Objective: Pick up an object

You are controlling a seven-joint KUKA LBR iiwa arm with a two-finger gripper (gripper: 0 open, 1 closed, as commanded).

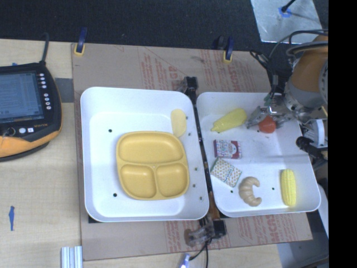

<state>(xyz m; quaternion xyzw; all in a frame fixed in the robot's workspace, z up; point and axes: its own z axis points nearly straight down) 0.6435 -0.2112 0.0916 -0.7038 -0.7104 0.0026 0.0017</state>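
My gripper hangs at the back of the right bin, at the end of the grey arm with the orange band. It stands open, its fingers spread to either side. A small red round object lies right under it, showing just in front of the fingertips; whether they touch it I cannot tell. A yellow squeeze bottle lies to its left. Nearer the front are a red and white packet, a checked packet, a croissant and a corn cob.
The left bin holds a yellow divided plate and a pale yellow piece by its right wall. A control tablet lies on the bench at far left. Cables run behind the right bin.
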